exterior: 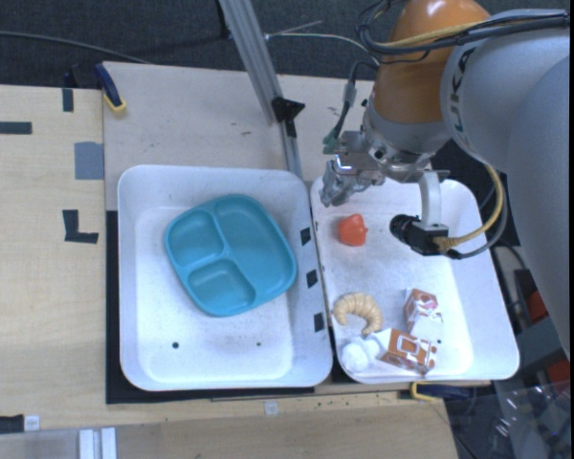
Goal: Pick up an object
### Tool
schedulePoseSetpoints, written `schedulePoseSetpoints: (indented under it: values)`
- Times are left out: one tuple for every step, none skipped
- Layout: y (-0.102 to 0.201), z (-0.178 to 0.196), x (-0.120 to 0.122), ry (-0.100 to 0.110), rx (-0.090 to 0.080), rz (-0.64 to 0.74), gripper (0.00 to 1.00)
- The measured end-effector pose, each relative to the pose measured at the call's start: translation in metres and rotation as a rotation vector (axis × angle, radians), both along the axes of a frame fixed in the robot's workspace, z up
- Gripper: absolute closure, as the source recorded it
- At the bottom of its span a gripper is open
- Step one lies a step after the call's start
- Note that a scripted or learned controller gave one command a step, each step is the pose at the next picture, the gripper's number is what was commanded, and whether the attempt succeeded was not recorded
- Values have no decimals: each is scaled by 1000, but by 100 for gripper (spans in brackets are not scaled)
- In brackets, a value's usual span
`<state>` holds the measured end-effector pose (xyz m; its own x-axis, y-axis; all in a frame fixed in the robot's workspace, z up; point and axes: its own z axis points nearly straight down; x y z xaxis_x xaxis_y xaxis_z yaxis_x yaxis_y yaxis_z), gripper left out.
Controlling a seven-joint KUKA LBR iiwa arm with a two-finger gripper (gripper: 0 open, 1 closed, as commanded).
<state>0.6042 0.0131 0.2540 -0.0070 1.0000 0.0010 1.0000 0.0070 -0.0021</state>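
Gripper hangs over right bin far-left corner, jaw state cannot be told, nothing seen held; nearest of 4 items is the red object just below it, so centre over it, descend straight, avoid the bin wall.

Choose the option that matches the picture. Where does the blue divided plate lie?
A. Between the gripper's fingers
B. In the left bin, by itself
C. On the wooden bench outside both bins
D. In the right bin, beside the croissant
B: the blue divided plate lies flat on the floor of the left bin, while the croissant and the red object sit in the right bin.
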Motion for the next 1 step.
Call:
schedulePoseSetpoints:
  values:
    - [53,-23,-4,3,0,-1,100]
